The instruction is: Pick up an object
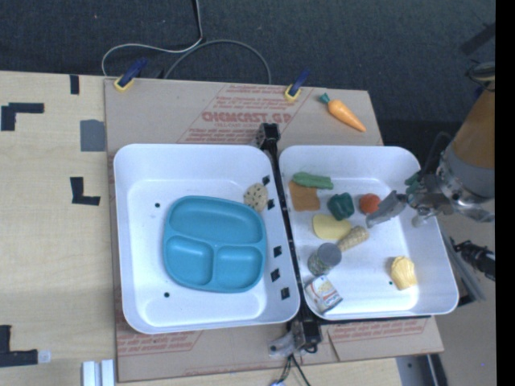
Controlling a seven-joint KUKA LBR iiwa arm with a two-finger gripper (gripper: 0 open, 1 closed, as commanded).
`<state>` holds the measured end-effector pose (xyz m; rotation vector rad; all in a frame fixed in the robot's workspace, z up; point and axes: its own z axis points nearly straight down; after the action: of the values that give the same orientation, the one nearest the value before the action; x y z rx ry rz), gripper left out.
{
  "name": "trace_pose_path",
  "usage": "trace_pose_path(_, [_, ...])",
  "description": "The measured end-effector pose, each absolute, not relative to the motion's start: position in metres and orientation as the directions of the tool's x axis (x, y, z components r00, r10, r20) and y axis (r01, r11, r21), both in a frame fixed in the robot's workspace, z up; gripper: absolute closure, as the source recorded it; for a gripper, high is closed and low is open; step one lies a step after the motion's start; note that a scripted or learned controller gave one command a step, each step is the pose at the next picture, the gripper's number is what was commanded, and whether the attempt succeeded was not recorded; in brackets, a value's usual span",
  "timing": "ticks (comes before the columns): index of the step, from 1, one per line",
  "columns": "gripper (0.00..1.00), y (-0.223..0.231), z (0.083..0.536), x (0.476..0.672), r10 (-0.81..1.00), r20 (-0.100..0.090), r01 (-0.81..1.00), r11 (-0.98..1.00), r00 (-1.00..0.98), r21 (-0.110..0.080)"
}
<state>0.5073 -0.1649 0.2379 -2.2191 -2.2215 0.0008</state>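
Note:
The right bin [418,296] holds several toy items: a green bean pod [311,181], an orange block [303,198], a green pepper [340,206], a red tomato [368,203], a pale yellow piece [328,227], a tan cone [352,237], a grey round can [325,257], a yellow corn piece [403,272] and a small printed packet [325,294]. My gripper [400,206] hangs low over the bin's right side, just right of the tomato. Nothing shows held in it.
The left bin [137,175] carries a blue divided plate [215,243] and a speckled cookie [256,195] by the dividing wall. A toy carrot [344,112] lies on the cardboard behind the right bin. The arm's orange band [481,131] stands at the right edge.

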Motion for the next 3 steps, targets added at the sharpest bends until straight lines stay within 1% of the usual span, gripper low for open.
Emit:
trace_pose_path(1, [0.0,-0.117,0.149,0.56,1.0,0.001,1.0,0.006,-0.006,-0.003])
trace_pose_path(2, [0.0,-0.098,0.083,0.563,1.0,-0.004,1.0,0.001,-0.001,0.002])
trace_pose_path(3, [0.0,-0.107,0.118,0.666,1.0,-0.006,1.0,0.007,-0.007,-0.006])
